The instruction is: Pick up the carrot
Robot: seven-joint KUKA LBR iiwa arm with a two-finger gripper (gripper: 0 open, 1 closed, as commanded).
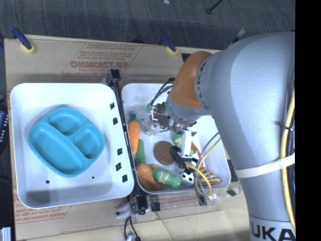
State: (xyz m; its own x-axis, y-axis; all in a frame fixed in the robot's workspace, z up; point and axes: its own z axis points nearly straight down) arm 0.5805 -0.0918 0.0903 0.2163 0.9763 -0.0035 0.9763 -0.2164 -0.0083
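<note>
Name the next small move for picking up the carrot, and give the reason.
Probably shift the pincer toward the left wall of the right bin, over the carrot, before descending. The carrot lies lengthwise along that wall, with nothing gripping it, while the pincer sits to its right near the bin's middle, next to the brown disc.

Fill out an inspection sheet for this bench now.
Surface: cardboard-covered bench bearing a left bin and a right bin.
Job's things: carrot lying along the right bin's left wall, not held.
Clutter: blue divided tray in the left bin; brown disc, green item, orange-brown item in the right bin.
Grippers: tool above the right bin, right of the carrot; state unclear.
Cables: yellow wires near the wrist.
Surroundings: blue clamps, dark floor.
</note>
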